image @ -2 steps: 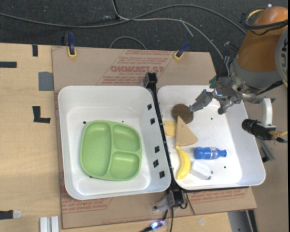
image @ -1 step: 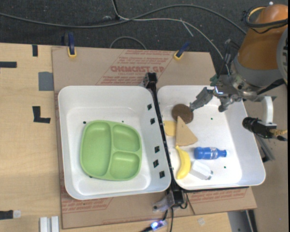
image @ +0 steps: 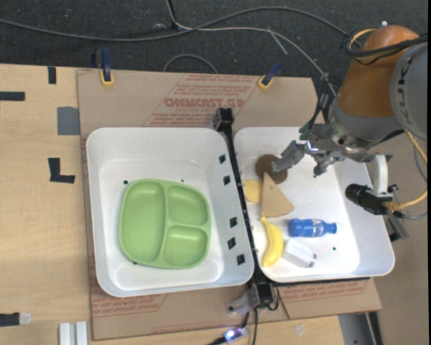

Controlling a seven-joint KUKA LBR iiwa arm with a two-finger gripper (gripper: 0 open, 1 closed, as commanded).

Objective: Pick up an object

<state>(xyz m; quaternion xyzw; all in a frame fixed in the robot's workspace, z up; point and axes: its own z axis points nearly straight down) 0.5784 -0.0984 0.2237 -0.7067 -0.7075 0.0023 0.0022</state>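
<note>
My gripper (image: 302, 165) hangs over the back of the right bin (image: 359, 257), fingers spread open with nothing between them. Its left finger (image: 281, 167) is right beside a brown round piece (image: 265, 165) at the bin's back left. Just in front lie a tan wedge (image: 276, 200), a pale yellow piece (image: 252, 190), a banana (image: 272, 243), a blue bottle (image: 310, 228) on its side and a small white block (image: 299, 254).
The left bin (image: 104, 157) holds a green divided plate (image: 164, 223). A black divider with clips (image: 233, 192) runs between the bins. A black fitting (image: 366, 197) sits at the right bin's right rim. Cables trail across the back.
</note>
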